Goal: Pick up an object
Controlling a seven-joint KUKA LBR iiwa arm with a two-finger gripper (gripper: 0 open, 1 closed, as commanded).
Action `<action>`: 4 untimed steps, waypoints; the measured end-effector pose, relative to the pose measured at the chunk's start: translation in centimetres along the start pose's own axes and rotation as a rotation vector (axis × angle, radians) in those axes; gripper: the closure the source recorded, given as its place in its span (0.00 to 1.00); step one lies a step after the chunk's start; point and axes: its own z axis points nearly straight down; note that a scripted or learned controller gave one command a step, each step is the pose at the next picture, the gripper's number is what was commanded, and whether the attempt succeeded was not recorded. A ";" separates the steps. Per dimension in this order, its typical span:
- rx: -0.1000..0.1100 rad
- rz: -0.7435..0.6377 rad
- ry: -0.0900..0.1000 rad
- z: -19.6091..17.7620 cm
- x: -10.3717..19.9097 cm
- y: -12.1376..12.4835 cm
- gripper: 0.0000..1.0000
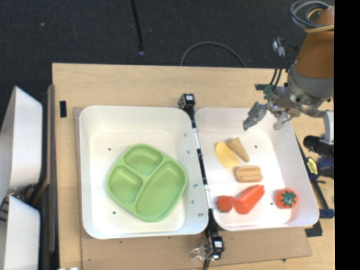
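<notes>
The right bin [222,115] holds several toy foods. A yellow piece [225,155] lies against a tan cone [239,147], and a tan bread roll [248,174] sits just below them. Along the front are a small red ball-like piece [225,203], an orange-red carrot-like piece [250,198] and a red fruit with a green top [286,198]. My gripper [267,118] hangs over the back right part of this bin, above and behind the cone. It is open, with nothing between its two spread fingers.
In the left bin [90,122] lies a green divided plate [147,181]. A black clamp [187,100] marks the back of the seam between the bins, and another clamp [212,245] its front. A black cable [211,46] loops on the dark floor behind the bench.
</notes>
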 end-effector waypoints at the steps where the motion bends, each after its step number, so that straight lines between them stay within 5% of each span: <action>1: -0.013 -0.001 -0.001 -0.8 0.0 0.2 0.00; 4: -0.009 0.000 -0.004 13.6 -1.4 -0.7 0.00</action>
